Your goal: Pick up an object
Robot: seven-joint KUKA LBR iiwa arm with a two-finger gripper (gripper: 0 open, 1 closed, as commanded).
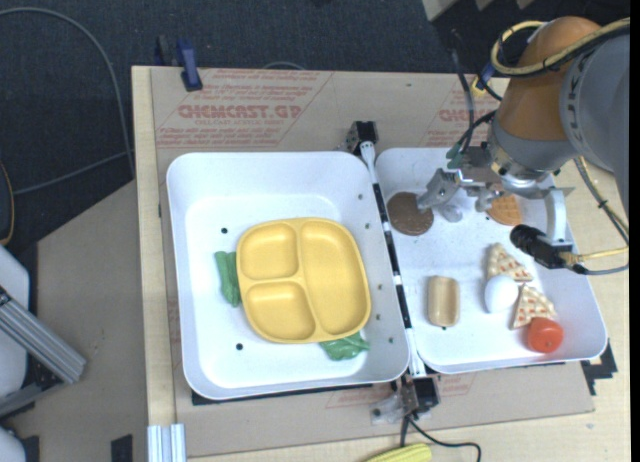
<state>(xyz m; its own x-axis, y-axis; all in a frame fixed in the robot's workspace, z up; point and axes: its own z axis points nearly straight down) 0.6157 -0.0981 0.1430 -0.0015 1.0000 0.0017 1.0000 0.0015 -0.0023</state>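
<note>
We're looking down on a worktop (pixel 300 95) made of a cardboard-brown sheet with red lettering, and two shallow white bins sit side by side on it. The left bin (pixel 195 200) fills the middle of the frame and holds a yellow divided plate (pixel 300 278) with three compartments. A green leafy piece (pixel 228 278) pokes out from under the plate's left edge and another green bit (pixel 345 347) sticks out at its lower right.

The right bin (pixel 465 345) has the small stuff (toy food, by the look of it). A brown round disc (pixel 408 214) lies near the bin's upper left, and a tan bread-roll piece (pixel 443 301) sits lower down, near the bin's left side. Further right we see two waffle-like wedges (pixel 508 265), a white egg (pixel 499 294) touching them, and a red tomato (pixel 544 335) at the lower right. An orange round cookie (pixel 506 211) is partly hidden under the arm.

The grey and orange arm (pixel 550 100) comes in from the upper right, and its gripper (pixel 450 198) hangs over the upper part of the right bin, just beside the brown disc. We can't tell how the jaws stand from this angle, and we see nothing between them.
</note>
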